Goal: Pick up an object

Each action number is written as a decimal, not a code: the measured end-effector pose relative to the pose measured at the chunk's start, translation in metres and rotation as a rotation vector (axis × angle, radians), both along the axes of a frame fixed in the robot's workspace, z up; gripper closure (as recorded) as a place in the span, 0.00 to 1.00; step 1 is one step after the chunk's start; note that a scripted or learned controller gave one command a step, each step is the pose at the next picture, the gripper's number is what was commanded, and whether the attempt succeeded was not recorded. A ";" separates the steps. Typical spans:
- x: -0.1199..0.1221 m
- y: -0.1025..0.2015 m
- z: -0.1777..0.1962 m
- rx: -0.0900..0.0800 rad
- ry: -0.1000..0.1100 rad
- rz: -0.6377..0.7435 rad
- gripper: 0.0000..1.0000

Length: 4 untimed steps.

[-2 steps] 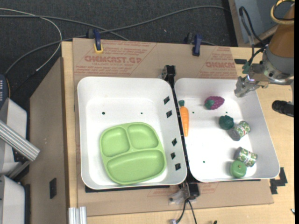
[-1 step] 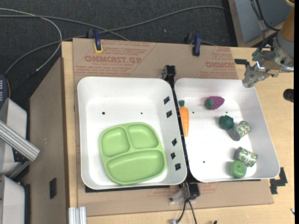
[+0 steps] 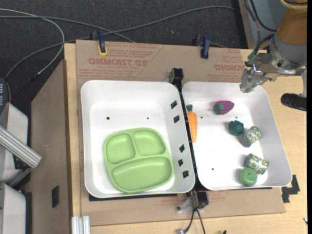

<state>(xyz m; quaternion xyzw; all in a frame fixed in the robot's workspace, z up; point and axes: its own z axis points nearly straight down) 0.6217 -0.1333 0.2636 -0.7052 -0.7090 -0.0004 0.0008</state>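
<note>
The claw (image 3: 248,83) is seen above the far right corner of the right bin (image 3: 277,145), at the end of the grey arm (image 3: 292,28) with its orange band; whether it is apart or together cannot be told, and nothing is seen held in it. All places are given from the right bin. Inside it, near the far wall, a purple grape bunch (image 3: 224,107) is found, well apart from the claw. Along its left wall an orange carrot (image 3: 192,125) is laid lengthwise, with a small green piece (image 3: 189,108) just beyond its far end. Toward the middle right a dark green object (image 3: 236,127) is placed, touching or just beside a small can (image 3: 250,135). Near the front right corner a second can (image 3: 257,164) is set just beside a green round object (image 3: 249,176). To the left of the right bin, the left bin (image 3: 92,130) is seen on the counter (image 3: 122,55), and a green divided plate (image 3: 138,159) is carried in its near half
</note>
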 end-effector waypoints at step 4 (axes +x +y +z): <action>-0.022 0.216 -0.009 0.001 0.001 0.001 1.00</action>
